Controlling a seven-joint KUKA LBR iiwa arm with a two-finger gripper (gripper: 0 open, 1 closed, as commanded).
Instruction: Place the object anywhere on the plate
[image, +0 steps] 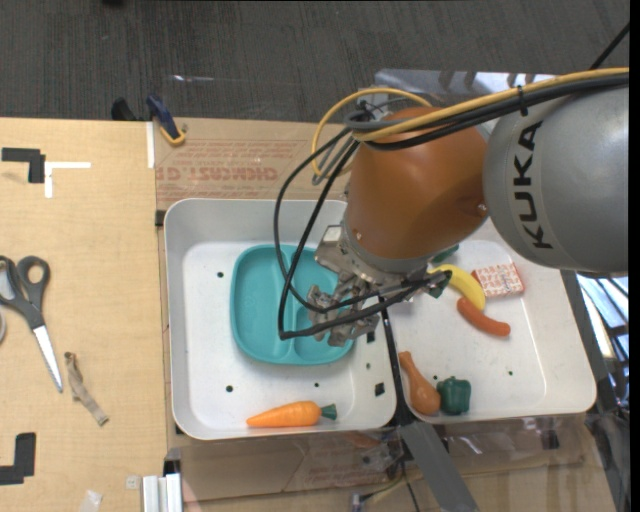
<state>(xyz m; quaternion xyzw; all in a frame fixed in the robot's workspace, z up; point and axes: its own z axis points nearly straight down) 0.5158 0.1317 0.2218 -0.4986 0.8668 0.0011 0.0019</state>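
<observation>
Orange-banded arm hangs its hand (335, 310) over the teal plate's (262, 300) right edge in the left bin (190, 330), finger state impossible to tell, while a carrot (288, 414) lies below the plate and a banana (464, 286), sausage (484, 317) and green pepper (455, 395) sit in the right bin (540, 370).

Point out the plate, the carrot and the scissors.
plate (258, 310): camera view, bare left part of its teal floor.
carrot (284, 416): camera view, middle of its orange body.
scissors (36, 308): camera view, where the handles meet the blades.
</observation>
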